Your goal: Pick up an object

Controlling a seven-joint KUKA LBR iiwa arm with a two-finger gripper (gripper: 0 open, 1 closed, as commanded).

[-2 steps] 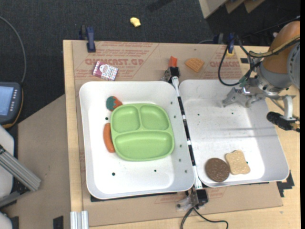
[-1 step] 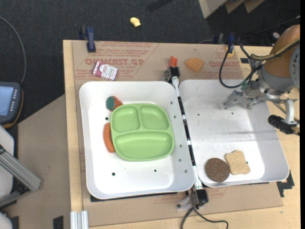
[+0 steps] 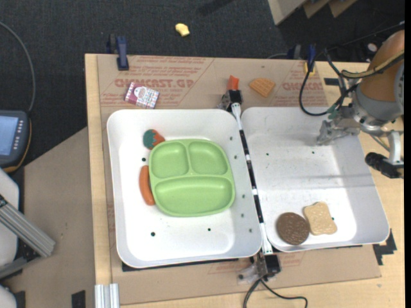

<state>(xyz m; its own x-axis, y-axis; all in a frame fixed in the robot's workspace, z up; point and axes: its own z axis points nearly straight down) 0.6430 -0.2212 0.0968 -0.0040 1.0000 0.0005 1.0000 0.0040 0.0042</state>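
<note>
In the right bin, a round brown cookie and a tan biscuit lie side by side near the front edge. The left bin holds a green divided plate. An orange sausage-shaped piece lies along the plate's left side, and a small green and orange item sits at its upper left corner. My gripper hangs over the far right part of the right bin, well away from the cookie and biscuit. Nothing shows in it.
On the cardboard behind the bins lie a tan cracker and a pink packet. Blue clamps hold the board's back edge. A black clip row joins the bins. A yellow scrap lies on the dark floor.
</note>
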